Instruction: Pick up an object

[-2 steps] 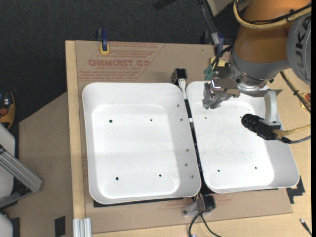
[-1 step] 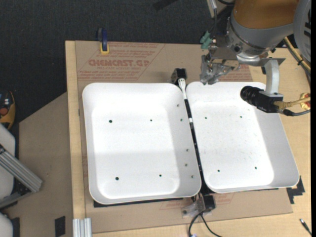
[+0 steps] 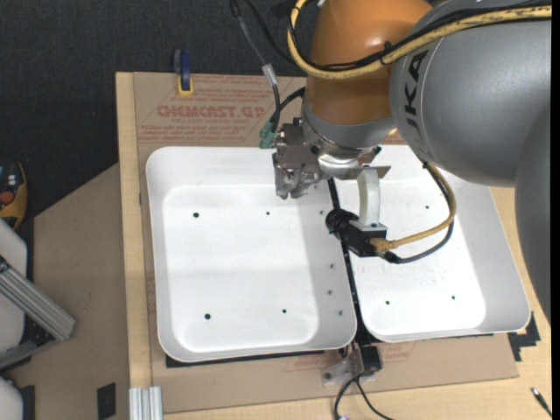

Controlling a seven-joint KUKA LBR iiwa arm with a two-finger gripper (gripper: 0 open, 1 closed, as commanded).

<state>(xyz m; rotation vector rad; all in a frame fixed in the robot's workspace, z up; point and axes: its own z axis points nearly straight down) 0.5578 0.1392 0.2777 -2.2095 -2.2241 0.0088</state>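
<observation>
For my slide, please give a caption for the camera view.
Grey KUKA arm poised with its claw over the left white bin.

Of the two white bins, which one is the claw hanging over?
The left bin: the claw sits above its far right corner, just left of the seam between the bins. The right bin lies under the arm's cable instead.

You're looking at an arm (image 3: 472, 77) that's running off the top and right edges, so its base is out of frame. It's covering the far-right part of the right bin (image 3: 437, 313) and the middle of both bins' far rims. The end effector (image 3: 293, 178) is sitting under the orange band (image 3: 359, 51); finger state isn't readable, too small and dark. Printing on the desk (image 3: 210, 112) is partly blocked by the wrist. Misc. items at the left edge are getting cropped, unidentifiable.
</observation>
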